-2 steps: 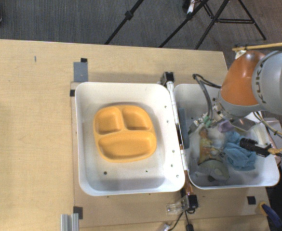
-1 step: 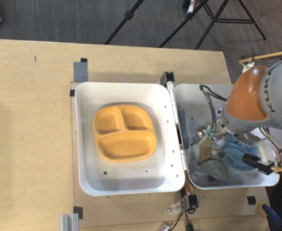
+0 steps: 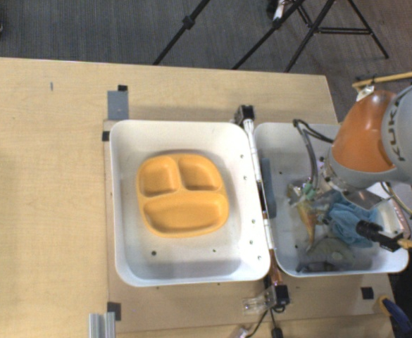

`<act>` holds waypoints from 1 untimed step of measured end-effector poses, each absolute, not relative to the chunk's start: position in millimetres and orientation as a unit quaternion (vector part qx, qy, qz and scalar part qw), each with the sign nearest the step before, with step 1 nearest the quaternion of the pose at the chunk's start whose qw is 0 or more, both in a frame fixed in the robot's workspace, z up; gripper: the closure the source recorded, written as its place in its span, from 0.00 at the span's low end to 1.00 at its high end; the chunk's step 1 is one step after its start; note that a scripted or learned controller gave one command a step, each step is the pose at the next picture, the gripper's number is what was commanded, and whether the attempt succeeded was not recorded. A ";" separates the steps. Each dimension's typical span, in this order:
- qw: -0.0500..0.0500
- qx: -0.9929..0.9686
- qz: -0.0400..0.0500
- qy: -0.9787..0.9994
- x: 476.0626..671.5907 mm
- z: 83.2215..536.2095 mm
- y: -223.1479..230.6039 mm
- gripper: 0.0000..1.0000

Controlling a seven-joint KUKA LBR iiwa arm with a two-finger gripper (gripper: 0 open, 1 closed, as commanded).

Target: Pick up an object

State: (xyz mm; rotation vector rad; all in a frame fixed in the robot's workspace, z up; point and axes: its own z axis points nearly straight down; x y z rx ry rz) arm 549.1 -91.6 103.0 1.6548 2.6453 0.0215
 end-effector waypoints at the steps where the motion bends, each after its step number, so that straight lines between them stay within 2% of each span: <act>1: 0.003 0.389 0.002 0.921 622.2 186.2 -56.5 1.00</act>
